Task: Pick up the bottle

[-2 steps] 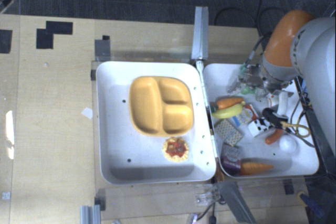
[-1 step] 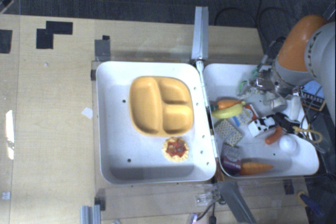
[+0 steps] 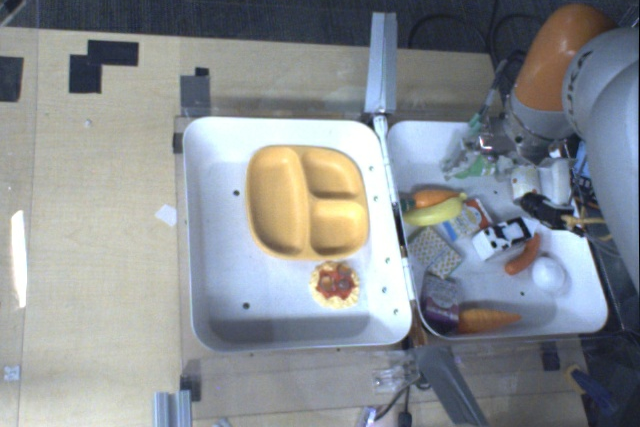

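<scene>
Broadly, a pale wooden worktop [image 3: 100, 245] carries two shallow white bins side by side. From the right the grey arm [image 3: 600, 85], with its orange band, reaches over the back part of the right bin [image 3: 572, 303]. The left bin [image 3: 215, 245] holds a yellow divided tray [image 3: 305, 200] and, just in front of it, a small toy pizza [image 3: 336, 283]. The right bin is crowded. The hand [image 3: 487, 143] hangs low at its back, and how far it is open I cannot tell, nor whether it has hold of anything. Just beside the hand lies a clear crumpled thing that seems to be the bottle [image 3: 463, 160]. Nearer the middle lies a banana [image 3: 435, 212], then a grey checked pad [image 3: 435, 250], a red sausage [image 3: 522, 255] and a white ball [image 3: 548, 273]. At the front edge a carrot [image 3: 485, 319] lies touching a purple eggplant [image 3: 440, 300]
</scene>
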`<action>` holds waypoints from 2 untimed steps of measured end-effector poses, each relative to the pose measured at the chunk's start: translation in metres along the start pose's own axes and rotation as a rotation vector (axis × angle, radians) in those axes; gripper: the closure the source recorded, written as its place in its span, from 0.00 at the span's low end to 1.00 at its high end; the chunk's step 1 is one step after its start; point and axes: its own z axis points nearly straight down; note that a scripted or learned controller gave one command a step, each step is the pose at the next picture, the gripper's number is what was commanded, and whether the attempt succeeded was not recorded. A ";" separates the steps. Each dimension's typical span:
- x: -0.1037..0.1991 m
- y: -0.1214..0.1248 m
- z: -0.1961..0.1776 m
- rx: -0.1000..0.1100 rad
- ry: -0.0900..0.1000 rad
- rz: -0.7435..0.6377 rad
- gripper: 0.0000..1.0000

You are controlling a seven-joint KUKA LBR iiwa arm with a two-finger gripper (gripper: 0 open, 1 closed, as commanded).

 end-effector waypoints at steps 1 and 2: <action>0.001 0.000 -0.011 0.000 -0.001 -0.005 1.00; 0.090 0.002 -0.102 -0.028 0.003 0.128 1.00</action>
